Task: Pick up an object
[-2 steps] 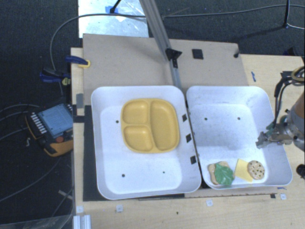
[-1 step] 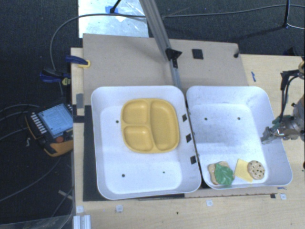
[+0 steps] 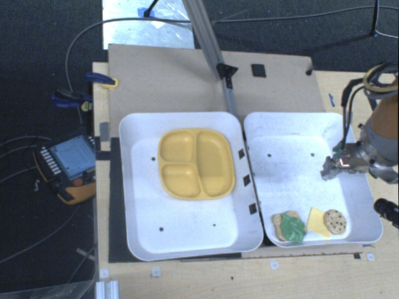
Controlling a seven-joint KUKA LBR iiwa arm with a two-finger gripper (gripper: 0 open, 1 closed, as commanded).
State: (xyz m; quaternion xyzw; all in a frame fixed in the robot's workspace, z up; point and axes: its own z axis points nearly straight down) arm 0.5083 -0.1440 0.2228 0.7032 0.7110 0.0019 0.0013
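Food pieces (image 3: 308, 224) are shown in the right bin's (image 3: 293, 142) near corner; the tool (image 3: 333, 166) is poised above, its state indeterminable.

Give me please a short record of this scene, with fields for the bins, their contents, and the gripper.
left bin: holds a yellow divided plate with three compartments, nothing seen in them
right bin: holds three small items along its near edge
items, left to right: green leafy piece on a tan piece, yellow cheese-like wedge, round cookie
gripper: over the right bin's right side, apart from the items
held object: none seen
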